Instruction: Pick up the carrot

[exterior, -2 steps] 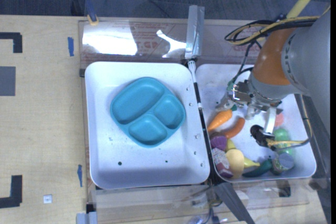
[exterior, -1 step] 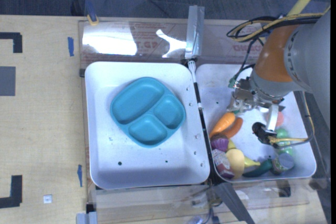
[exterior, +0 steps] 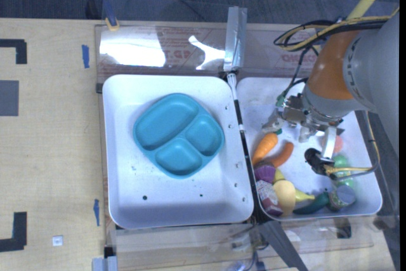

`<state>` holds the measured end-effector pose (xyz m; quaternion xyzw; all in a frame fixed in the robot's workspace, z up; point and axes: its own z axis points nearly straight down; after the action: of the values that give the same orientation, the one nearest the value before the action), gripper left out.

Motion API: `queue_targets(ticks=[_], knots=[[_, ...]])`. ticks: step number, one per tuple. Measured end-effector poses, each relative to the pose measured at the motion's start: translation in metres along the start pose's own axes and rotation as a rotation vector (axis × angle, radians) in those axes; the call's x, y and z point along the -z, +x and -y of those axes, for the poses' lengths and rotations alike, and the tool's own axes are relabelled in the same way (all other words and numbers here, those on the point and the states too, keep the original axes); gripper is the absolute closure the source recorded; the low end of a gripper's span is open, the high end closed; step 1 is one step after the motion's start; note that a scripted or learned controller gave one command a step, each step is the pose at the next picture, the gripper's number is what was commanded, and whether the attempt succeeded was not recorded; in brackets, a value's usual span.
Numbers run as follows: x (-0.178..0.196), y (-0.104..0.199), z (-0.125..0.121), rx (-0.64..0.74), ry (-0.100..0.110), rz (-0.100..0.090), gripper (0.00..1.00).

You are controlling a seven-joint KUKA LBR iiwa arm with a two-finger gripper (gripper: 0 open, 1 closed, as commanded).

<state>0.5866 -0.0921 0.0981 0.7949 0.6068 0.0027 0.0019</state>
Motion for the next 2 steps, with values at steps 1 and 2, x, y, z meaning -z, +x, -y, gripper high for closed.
queue_targets(ticks=[1,2], knots=[[-0.011,-0.004,0.014,-0.137,0.003,-0.001,0.0],[0.0,-0.004,0.013,-0.137,0.0,-0.002,1.0]])
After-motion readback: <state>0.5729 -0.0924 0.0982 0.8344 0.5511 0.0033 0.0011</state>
